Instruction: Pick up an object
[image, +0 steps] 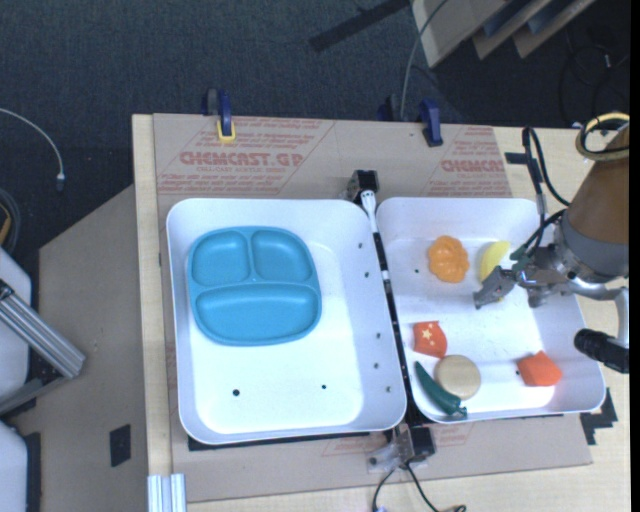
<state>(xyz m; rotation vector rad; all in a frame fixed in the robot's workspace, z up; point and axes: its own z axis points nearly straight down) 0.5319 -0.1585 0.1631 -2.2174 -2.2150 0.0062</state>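
Gripper (497, 287) low in right bin (480, 405), beside lemon (491, 258) | jaws: cannot tell | nothing lifted; grasp, lift remain

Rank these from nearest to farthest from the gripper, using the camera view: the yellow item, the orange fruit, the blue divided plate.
Measured from the gripper:
1. Yellow item, right bin, just above it.
2. Orange fruit, right bin, further left.
3. Blue divided plate, left bin, far left.

Right bin (480, 212), loose items: orange lump (448, 258); yellow piece (491, 259); red block (430, 338); beige ball (458, 375); green pod (437, 390); orange-red piece (540, 370).
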